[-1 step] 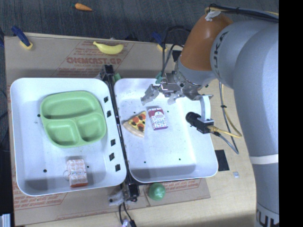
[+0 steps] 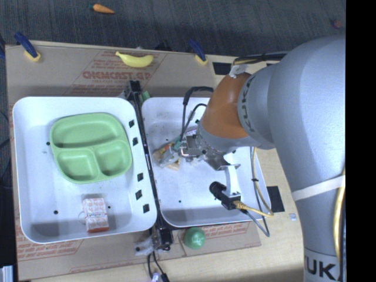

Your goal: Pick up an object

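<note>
Starting at the near edge, around 6 o'clock: a green ball (image 2: 194, 238) sits on the tabletop (image 2: 276, 239) just outside the right bin (image 2: 176, 216), and a small wrapped packet (image 2: 94, 214) lies in the near part of the left bin (image 2: 23, 175). Beyond the packet, at about 9 o'clock, is a green divided tray (image 2: 91, 145).

The action is in the right bin. The arm (image 2: 294, 116) comes in from 3 o'clock and the tool (image 2: 191, 151) is low over a small heap of bits (image 2: 166, 155) near the divider (image 2: 144, 157) between the bins. Honestly can't tell whether the tool is open or closed; the wrist covers that part, and I can't see anything clearly in its grip. So my read is the pick isn't done yet: it's at the reach/grasp stage, and closing plus lifting is still ahead.

Room-wise, the heap is close to the divider on the 9 o'clock side, so that's tight. Toward 6 o'clock the bin floor looks open, apart from a black fitting with a yellow cable (image 2: 226, 195) hanging off the arm.

Farther back, at 12 o'clock, a yellow banana (image 2: 135, 58) rests on the cardboard (image 2: 88, 69), with blue clamps (image 2: 26, 46) at its edge, and an orange carrot-like thing (image 2: 103, 8) lies on the dark floor (image 2: 176, 10).
</note>
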Robot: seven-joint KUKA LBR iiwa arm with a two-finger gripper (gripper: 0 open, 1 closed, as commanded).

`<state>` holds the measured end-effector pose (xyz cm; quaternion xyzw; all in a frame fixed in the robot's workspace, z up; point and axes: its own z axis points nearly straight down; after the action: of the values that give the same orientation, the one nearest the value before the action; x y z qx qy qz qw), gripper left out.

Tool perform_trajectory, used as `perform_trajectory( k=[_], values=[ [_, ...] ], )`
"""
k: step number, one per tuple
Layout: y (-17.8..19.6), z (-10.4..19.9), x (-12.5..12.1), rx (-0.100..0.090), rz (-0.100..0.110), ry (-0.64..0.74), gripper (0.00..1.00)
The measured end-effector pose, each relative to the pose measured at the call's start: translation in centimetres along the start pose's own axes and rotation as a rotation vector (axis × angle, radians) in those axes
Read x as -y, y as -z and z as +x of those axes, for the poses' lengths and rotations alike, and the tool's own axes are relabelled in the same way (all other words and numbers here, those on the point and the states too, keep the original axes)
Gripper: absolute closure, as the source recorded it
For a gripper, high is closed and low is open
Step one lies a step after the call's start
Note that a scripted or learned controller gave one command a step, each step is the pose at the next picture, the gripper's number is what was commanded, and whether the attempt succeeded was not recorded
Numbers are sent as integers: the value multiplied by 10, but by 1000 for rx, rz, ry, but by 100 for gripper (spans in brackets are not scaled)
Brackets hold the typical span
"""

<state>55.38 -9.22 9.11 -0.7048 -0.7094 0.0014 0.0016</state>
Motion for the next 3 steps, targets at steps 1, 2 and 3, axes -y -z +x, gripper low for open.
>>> perform_trajectory(
  k=[1,2,3],
  values=[
    [11,0,-1,1,-1,5,100],
    [127,-40,-8,2,-6,-3,100],
    [126,-40,-8,1,-4,-3,0]
  ],
)
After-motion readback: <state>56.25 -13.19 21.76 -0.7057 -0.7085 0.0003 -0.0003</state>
